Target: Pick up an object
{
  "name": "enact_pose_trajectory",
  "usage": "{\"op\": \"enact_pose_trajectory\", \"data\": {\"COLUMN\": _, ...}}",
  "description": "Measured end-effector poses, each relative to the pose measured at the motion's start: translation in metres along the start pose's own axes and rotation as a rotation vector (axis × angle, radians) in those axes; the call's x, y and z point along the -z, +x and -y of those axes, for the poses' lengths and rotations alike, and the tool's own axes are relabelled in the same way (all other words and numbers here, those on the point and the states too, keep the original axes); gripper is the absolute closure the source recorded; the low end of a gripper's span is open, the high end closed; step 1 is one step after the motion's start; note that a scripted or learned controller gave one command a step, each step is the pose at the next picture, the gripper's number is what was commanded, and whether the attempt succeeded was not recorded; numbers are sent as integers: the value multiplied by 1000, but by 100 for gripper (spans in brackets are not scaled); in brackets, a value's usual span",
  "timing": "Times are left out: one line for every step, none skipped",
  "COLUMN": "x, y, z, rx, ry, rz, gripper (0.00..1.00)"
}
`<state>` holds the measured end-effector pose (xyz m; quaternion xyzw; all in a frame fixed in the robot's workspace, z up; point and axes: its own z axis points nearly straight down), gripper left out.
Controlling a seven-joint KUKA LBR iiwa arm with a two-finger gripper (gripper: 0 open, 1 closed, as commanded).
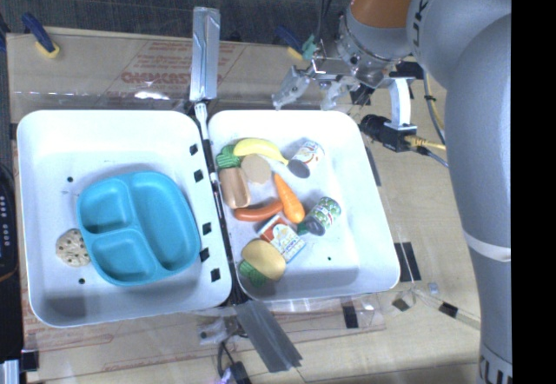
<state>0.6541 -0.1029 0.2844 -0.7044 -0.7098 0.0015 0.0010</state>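
Clutter filled the right bin (373, 243), so the pick called for choosing a piece with room around it. Nearest the camera, a yellow-green toy fruit (263, 259) lay by the front wall, touching a small red-and-white carton (284, 238). Just beyond, a small green-labelled can (323, 214) rested on its side, apart from the pile on its right flank (probably the easiest target, since fingers could drop on both sides). Toward the middle, a carrot (288, 197) lay over a sausage (255, 212), with a bread roll (235, 188) and a tan round piece (256, 169) pressed against them; a grasp there risked nudging neighbours. Farther back sat a banana (256, 147) and another small can (305, 153).

In the left bin (35, 200) lay a blue divided plate (139, 226) with a cookie (73, 247) beside it.

Farthest, the tool (317, 87) hovered above the table past the right bin's back rim, holding nothing; whether it stood wide or narrow, I cannot tell. It needed to travel over the bin and descend straight.
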Motion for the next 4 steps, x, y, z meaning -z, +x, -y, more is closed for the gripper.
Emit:
{"op": "enact_pose_trajectory", "data": {"x": -136, "y": 1, "z": 123, "rx": 62, "ry": 8, "rz": -3, "gripper": 0}}
{"op": "enact_pose_trajectory", "data": {"x": -186, "y": -42, "z": 105, "rx": 64, "ry": -13, "rz": -1, "gripper": 0}}
{"op": "enact_pose_trajectory", "data": {"x": -176, "y": -42, "z": 104, "rx": 69, "ry": -14, "rz": 0, "gripper": 100}}
{"op": "enact_pose_trajectory", "data": {"x": -59, "y": 2, "z": 24, "rx": 201, "ry": -11, "rz": 1, "gripper": 100}}
